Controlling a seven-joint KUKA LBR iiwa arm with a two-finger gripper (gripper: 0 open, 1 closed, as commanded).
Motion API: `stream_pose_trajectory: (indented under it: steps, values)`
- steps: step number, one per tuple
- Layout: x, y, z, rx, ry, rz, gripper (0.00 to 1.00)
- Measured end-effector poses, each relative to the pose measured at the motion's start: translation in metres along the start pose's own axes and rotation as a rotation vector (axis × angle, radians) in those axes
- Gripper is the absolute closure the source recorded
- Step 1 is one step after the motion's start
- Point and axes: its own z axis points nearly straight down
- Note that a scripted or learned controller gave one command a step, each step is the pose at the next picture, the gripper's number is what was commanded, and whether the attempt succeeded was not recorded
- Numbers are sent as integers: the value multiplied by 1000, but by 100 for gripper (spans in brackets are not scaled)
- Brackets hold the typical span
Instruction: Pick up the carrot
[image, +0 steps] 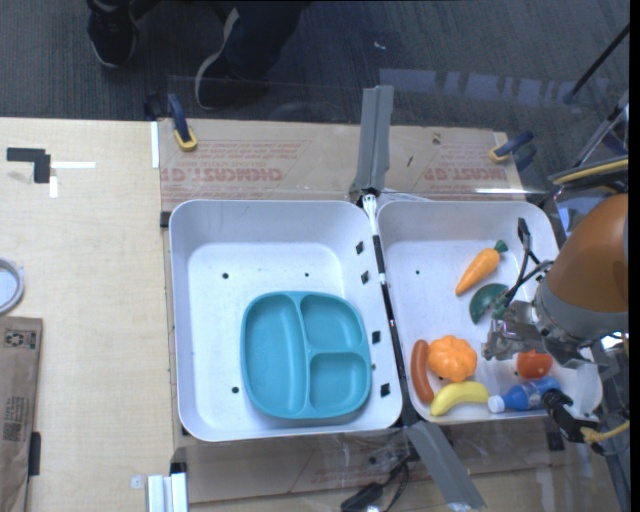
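Observation:
The carrot, orange with a small green top, lies slantwise in the upper middle of the right bin. My gripper hangs low over the right side of that bin, below and to the right of the carrot and apart from it. It sits just above a red tomato-like piece and beside a dark green leaf-shaped piece. I cannot make out how its fingers stand.
Along the right bin's front lie a red sausage, an orange pumpkin, a yellow banana and a blue piece. The left bin holds a teal divided plate. The arm's orange band looms over the right bin's right edge.

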Motion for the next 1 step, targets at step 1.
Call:
stream_pose_trajectory:
  steps: [1]
  values:
    - [69,8,-115,-1,-2,10,100]
